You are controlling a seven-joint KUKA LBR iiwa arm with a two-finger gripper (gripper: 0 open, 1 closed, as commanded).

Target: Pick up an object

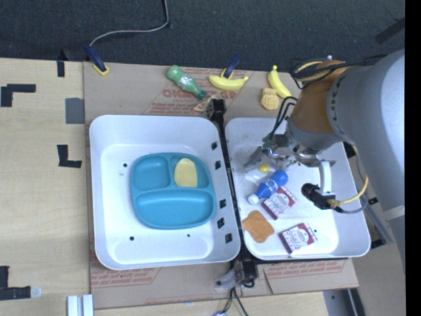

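Observation:
My gripper (262, 157) hangs over the upper left part of the right bin (348, 242), and it looks open with nothing between its fingers. Just below it lie a small yellow piece (264, 168) and a clear plastic item (253, 175). A blue bottle (271, 185) lies slanted below those. Beside the bottle is a red packet (279, 203), and a second red packet (298, 236) lies nearer the front. A brown flat piece (258, 226) rests at the bin's front left.
The left bin (105, 176) holds a blue divided plate (164, 203) with a yellow item (186, 173) in one compartment. Behind the bins lie a green bottle (186, 82), two bananas (227, 81) (278, 84) and a yellow block (268, 99). A cable (342, 203) loops over the right bin.

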